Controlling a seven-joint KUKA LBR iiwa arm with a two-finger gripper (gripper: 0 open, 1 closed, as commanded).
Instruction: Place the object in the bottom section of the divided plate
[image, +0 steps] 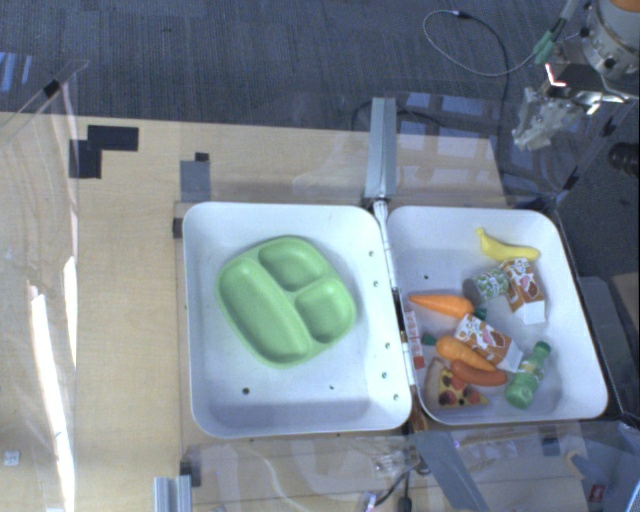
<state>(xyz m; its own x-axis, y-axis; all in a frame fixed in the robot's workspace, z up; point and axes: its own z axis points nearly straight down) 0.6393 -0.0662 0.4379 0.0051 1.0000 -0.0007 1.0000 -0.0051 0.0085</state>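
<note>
green divided plate lies bare in the left bin, sections free to receive; candidate objects, among them banana and carrot, sit clustered in the right bin; gripper parked far right, clear of both bins, its state impossible to tell.

Arm enters at upper right corner of camera view, only its end section visible, light grey and metallic. Two-finger pincer hangs at the lower left of that section, pale grey, pointing down and left. It sits high, beyond the far edge of the bench, nothing seen between its tips. Finger spacing too small and blurred to read. Thin cabling runs alongside the wrist
</note>
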